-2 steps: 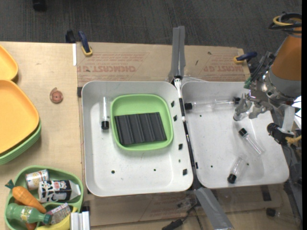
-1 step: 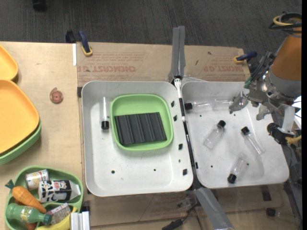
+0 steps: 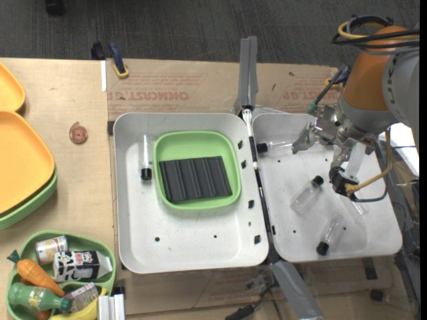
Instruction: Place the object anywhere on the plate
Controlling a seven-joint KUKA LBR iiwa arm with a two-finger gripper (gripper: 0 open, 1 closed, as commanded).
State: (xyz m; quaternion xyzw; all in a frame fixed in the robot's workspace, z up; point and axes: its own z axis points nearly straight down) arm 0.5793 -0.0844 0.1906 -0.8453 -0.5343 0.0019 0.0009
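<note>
— Vial?
— Lying flat in right bin, near hand.
— Hand?
— Above that bin; how far open, impossible to tell.
— Plate?
— In left bin, under black slab.

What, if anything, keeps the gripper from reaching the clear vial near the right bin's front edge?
Nothing visible, so probably yes: the vial lies alone in the right bin, with the gripper over that same bin.

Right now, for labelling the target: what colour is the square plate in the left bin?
The shallow rounded-square plate is light green, clearest in the camera view.
</note>
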